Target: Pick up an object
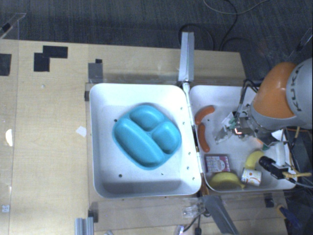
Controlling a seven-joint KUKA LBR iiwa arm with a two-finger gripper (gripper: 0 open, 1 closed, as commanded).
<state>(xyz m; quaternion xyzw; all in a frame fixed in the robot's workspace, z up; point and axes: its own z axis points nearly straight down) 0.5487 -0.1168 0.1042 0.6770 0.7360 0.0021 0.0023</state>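
My gripper (pixel 229 129) hangs low over the middle of the right bin (pixel 220 94), below the orange band of the arm (pixel 274 98). Left of it lie two orange-red sausages, one curved (pixel 204 113) near the bin's back and one straight (pixel 201 136) along the left wall. A small dark-red card or packet (pixel 217 163) lies in front of the gripper. A yellow banana (pixel 226 180) rests at the front wall, with a second yellow piece (pixel 254 159) and a white cup-like item (pixel 251 176) to its right. Nothing shows between the fingers.
The left bin (pixel 98 131) holds a blue divided plate (pixel 146 135) tilted across its middle. A metal divider post (pixel 187 58) stands behind the bins. Cables and the arm's base (pixel 293 155) crowd the right side. The wooden bench (pixel 44 131) stretches to the left.
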